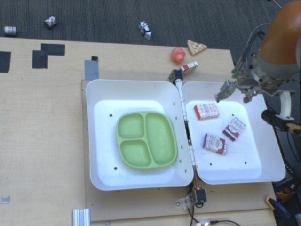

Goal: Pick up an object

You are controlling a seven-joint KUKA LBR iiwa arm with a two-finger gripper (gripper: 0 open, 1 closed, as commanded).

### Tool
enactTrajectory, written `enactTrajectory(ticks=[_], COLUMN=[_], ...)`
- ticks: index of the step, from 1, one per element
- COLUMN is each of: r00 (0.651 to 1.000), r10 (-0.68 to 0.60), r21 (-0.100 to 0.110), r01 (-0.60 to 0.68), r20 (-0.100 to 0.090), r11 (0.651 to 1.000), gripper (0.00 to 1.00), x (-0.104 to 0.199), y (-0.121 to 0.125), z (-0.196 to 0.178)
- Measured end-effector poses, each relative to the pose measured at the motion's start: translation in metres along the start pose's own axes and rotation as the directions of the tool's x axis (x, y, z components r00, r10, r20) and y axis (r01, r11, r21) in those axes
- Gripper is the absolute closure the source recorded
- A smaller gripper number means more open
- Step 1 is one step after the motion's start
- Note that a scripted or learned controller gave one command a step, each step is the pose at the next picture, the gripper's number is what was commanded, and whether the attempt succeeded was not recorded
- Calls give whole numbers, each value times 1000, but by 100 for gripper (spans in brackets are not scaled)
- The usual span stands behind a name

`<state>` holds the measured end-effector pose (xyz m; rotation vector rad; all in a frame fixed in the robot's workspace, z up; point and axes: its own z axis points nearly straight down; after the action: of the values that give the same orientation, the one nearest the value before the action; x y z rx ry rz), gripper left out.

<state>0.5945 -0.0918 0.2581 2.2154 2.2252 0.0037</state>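
Observation:
Three small red-and-white cartons lie in the right bin (268,168): one (206,110) near the back left, one (234,128) in the middle right, one (215,143) toward the front. My gripper (235,92) hovers above the bin's back edge, its fingers spread apart with nothing between them. The nearest carton sits to its lower left. The arm's orange band (282,32) rises at the upper right.
The left bin (101,140) holds a green divided plate (146,139). Behind the bins lie a red ball (178,54), a pizza-slice toy (196,46) and a small red-capped item (189,67). Small bits lie scattered on the dark carpet (113,8).

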Motion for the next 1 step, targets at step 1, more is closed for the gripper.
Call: enactTrajectory(ticks=[1], r00=[1000], r10=[3], r21=[1], r01=[-3], r20=[2], r11=[1000], gripper=[0], x=[-59], y=[-39], z=[65])
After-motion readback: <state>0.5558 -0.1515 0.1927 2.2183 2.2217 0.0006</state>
